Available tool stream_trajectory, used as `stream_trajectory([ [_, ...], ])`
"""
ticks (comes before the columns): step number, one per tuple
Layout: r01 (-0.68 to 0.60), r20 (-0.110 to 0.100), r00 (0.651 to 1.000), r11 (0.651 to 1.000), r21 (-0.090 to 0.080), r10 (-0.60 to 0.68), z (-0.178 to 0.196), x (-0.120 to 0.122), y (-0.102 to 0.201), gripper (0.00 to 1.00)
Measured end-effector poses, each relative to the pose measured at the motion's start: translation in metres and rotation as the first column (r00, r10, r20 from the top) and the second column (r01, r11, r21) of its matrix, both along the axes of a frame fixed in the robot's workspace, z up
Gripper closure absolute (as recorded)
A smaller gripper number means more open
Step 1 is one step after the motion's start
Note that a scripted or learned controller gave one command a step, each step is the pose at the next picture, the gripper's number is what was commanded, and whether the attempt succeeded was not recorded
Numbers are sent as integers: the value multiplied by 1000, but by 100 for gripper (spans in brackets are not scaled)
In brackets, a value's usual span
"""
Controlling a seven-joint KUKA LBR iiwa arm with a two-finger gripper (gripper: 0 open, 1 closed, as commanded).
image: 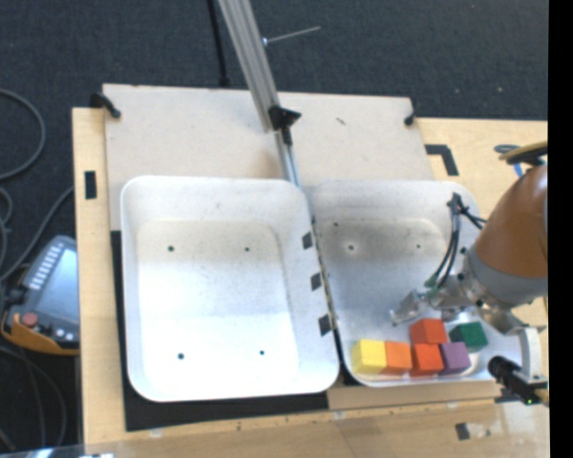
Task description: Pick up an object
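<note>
Blocks sit along the near edge of the right bin (382,208): yellow block (371,354), orange block (397,355), red-orange block (427,357) and purple block (456,356) in a row, with a red block (428,332) and green block (471,333) just behind. Over them the claw (422,305) hangs low beside the red block; I cannot tell whether it touches or grips anything, nor how wide it stands.

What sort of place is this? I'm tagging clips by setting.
Likely a robotics lab: a robot arm reaches over two white bins, coloured blocks wait in one, cables trail over the dark floor.

Matt white plastic bins (220,194), pale wooden bench (91,256), ribbed metal rail (248,41)
</note>
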State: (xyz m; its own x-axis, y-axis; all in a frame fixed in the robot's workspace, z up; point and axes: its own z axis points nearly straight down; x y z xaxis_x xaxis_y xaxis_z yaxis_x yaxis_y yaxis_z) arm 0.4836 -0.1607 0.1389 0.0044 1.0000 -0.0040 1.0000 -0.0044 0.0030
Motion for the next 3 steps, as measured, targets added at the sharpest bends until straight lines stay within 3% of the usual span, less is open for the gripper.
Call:
stream_trajectory([
  [1, -7, 4, 1000, 1000, 0, 7, -35, 7, 22, 0],
  [2, -10, 0, 1000, 1000, 4, 10, -36, 36, 56, 0],
  [3, 0, 3, 1000, 1000, -3, 0, -6, 59, -39, 0],
])
